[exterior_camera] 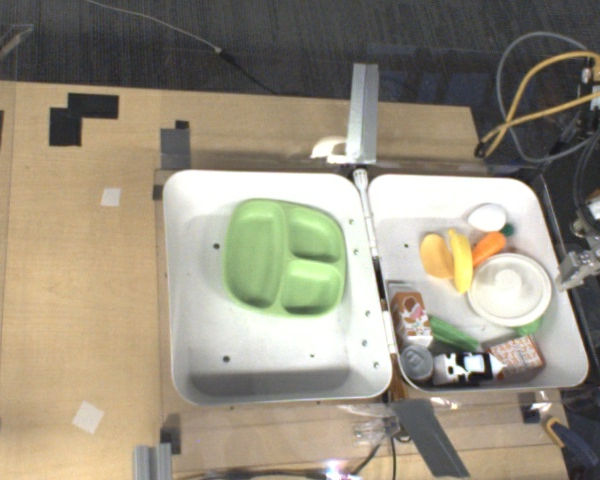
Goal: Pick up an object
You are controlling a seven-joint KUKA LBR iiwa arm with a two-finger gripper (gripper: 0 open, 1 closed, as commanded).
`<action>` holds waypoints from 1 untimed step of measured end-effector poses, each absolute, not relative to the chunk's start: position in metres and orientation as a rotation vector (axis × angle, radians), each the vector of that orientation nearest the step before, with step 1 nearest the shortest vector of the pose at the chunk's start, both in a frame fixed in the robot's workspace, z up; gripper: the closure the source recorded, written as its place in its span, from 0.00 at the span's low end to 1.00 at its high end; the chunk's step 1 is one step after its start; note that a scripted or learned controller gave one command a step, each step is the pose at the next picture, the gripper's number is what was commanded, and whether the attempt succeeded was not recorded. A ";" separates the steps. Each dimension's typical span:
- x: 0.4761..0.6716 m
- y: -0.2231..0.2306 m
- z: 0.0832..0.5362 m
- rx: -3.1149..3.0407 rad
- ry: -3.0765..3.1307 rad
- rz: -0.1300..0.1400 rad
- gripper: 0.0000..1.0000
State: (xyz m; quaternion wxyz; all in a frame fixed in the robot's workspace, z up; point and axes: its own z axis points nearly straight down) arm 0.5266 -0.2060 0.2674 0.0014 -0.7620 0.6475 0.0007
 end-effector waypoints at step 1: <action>0.563 -0.171 0.277 -2.338 2.091 0.000 1.00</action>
